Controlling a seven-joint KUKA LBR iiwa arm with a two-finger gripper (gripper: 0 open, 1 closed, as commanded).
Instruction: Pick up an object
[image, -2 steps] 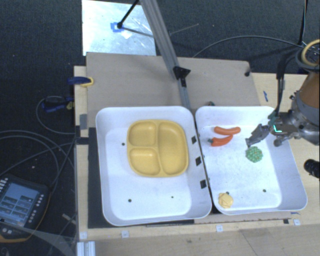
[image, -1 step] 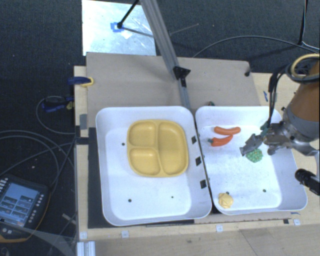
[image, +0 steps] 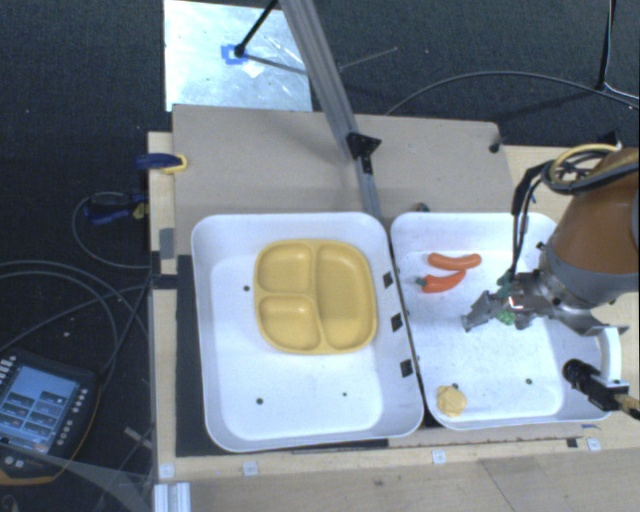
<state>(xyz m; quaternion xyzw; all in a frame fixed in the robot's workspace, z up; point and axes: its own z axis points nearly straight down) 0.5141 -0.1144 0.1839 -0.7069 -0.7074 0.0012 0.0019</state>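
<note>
Tool (image: 487, 312) over right bin (image: 545, 395), state unclear; two sausages (image: 450, 271); one yellow tray (image: 313, 296) in left bin (image: 225, 400).

Even overhead light; white bins glare; slightly soft focus.

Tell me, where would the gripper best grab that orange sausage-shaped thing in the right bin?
Probably across the middle of the upper orange sausage, coming straight down from above. It lies flat and long, running left to right, so fingers closing across its narrow width should fit. A second one lies close below, so the gripper has little room there.
</note>
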